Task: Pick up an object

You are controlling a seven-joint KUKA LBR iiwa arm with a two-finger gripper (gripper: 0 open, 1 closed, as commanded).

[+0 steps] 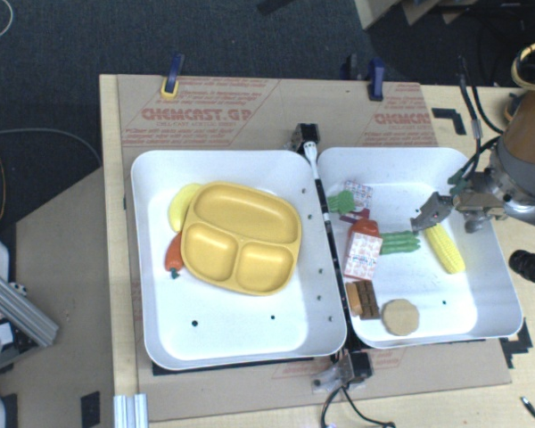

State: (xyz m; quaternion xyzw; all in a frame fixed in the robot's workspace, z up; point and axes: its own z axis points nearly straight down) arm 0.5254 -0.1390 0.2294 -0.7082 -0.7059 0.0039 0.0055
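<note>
Two white bins sit side by side on a tabletop [250, 105] covered with brown printed board. Left bin [160, 266] holds a yellow divided tray [241, 237], three compartments, lying flat near the bin's middle. A yellow banana-like piece [182, 205] pokes out from under the tray's upper left edge. An orange-red carrot-like piece [174, 254] lies just beside the tray's left edge, touching or partly under it, hard to tell.

Right bin [481, 301] holds the small stuff. Corn cob [445, 246], yellow, lies at a slant in the right half of the bin. Red-and-white carton [364, 248] lies flat near the bin's left side. Green piece [398, 243] sits just right of the carton, between it and the corn. Another green piece [342, 203] is above the carton, with a small printed white packet [358, 191] beside it. Brown chocolate-bar-like block [362, 299] lies below the carton. Round tan cookie [399, 316] sits near the bin's front edge, just right of the brown block.

End effector [431, 212] reaches in from the right, over the right bin, just above-left of the corn's upper end. Nothing visibly between its fingers. Can't tell if it's apart or together, dark and too small. Can't tell if it touches the corn either.
</note>
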